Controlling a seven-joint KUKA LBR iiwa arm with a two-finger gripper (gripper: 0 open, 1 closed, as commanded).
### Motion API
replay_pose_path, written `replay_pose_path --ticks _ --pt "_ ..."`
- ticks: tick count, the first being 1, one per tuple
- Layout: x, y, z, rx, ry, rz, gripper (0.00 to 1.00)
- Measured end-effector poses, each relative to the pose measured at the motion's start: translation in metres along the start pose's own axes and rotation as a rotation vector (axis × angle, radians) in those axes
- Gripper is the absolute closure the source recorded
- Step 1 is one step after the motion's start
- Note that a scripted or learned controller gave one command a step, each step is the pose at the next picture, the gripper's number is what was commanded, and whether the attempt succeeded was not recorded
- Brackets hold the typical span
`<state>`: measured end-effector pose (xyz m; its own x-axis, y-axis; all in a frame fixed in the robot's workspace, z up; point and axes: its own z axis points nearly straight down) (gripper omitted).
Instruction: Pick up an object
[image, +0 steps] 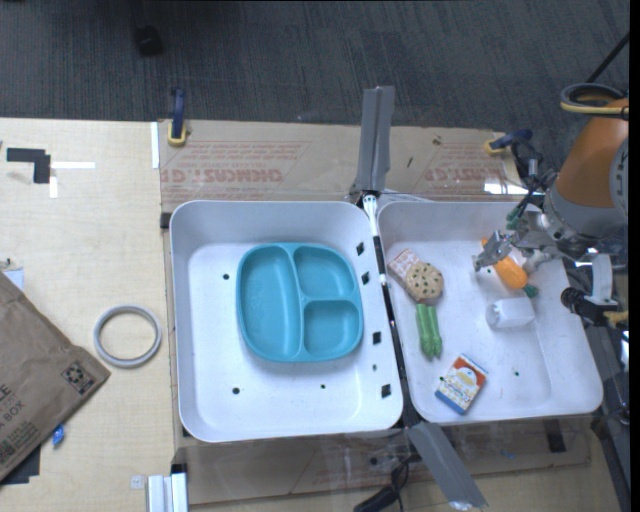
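Tabletop (80, 250): we log two white bins, side by side.
Left bin (200, 330): teal divided plate (300, 300) at centre.
Right bin (560, 380): cookie (424, 282), green pod (429, 330), small box (461, 384).
Gripper (503, 256): at two o'clock in the right bin, over an orange carrot-like toy (511, 273), likely lining up a pick; open or closed, we cannot tell.

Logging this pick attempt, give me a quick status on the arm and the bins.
Gripper low over right bin, at the orange toy. Grasp not confirmed. White cylinder close beside it; cookie, green pod, small box further off.
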<state>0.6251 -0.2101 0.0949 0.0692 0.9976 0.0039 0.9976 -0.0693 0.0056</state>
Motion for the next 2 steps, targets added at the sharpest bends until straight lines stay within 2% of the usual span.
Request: replay_pose_path --ticks 1,2 --pt "-0.002 0.0 -0.009 0.001 -0.004 0.001 1.0" --pt "0.08 -0.011 -0.098 0.006 -0.005 0.074 1.0"
